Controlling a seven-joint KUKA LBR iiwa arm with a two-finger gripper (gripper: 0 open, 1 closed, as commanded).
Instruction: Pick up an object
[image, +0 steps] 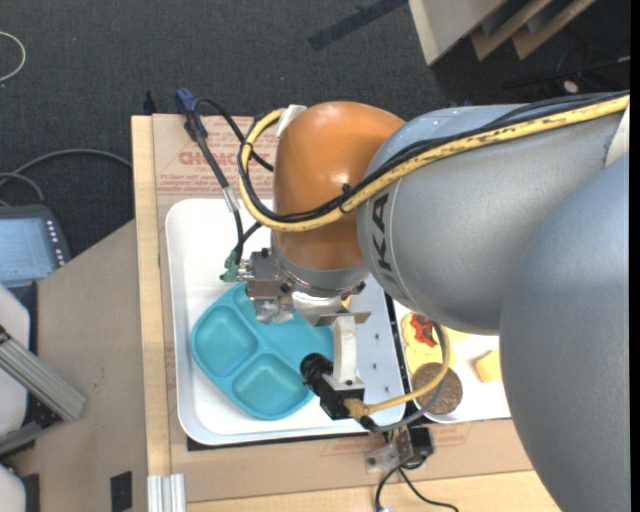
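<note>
**Reaching into the left bin: arm above a blue tray**

Reaching in from the right, the grey arm (500, 210) spreads across much of the camera view, its orange band (325, 170) above the wrist sitting over the left white bin (190, 300). The gripper (285, 300) hangs beneath the band, just above the upper edge of a blue divided tray (245, 360), which lies flat in the lower half of that bin. Whether the gripper is wide, narrow or holding anything cannot be told, as the wrist hides it. A yellow cable (430, 150) runs along the arm. In the right bin (490, 405), a brown round object (440, 388) and a yellow piece (486, 366) lie near the arm's edge.
</note>
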